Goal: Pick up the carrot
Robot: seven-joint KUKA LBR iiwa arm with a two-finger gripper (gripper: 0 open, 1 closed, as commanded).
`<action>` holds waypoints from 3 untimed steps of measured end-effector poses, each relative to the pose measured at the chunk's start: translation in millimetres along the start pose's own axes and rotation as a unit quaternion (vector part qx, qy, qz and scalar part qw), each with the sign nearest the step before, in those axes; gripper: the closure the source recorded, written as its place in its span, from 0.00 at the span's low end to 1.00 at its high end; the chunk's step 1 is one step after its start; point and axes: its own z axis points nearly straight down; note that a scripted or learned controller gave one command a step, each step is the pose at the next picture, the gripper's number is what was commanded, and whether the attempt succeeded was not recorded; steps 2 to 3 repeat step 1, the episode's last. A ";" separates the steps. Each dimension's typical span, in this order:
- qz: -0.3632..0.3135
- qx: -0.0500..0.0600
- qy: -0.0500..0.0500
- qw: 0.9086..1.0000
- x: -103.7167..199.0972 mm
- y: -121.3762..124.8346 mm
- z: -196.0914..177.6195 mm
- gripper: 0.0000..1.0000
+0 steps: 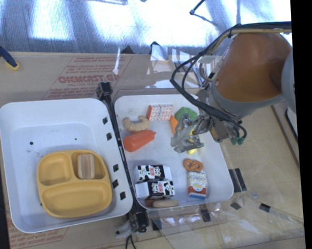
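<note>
Item: carrot (138,141). Orange, tapered, lying flat on the floor of the right white bin (217,165), in its left half, near the divider between the two bins. Long axis runs roughly left to right with a slight tilt, the thicker end toward the right.

Item: tool (187,140). Metallic grey, hanging below the arm's orange band (247,71), positioned over the centre-right of the same bin. Nothing appears between its fingers; whether they stand wide or narrow cannot be told at this slant.

Key relation: the carrot lies to the left of the tool in the camera view, at much the same depth in the bin, with bare bin floor between them. Judged requirement: a sideways shift toward the divider, then a descent, with the fingers set across the carrot's short width rather than along its length.

Neighbours of the carrot: croissant (135,123) just behind it, close enough to be nudged; two milk cartons (154,180) in front, apart from it; green item (186,114) beside the tool.

Left bin (15,156): yellow divided plate (74,183).
</note>
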 end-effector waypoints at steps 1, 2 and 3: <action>0.147 0.000 0.001 0.989 -24.5 49.2 -7.2 1.00; 0.147 0.000 0.001 0.989 -24.5 49.2 -7.2 1.00; 0.147 0.000 0.001 0.989 -24.5 49.2 -7.2 1.00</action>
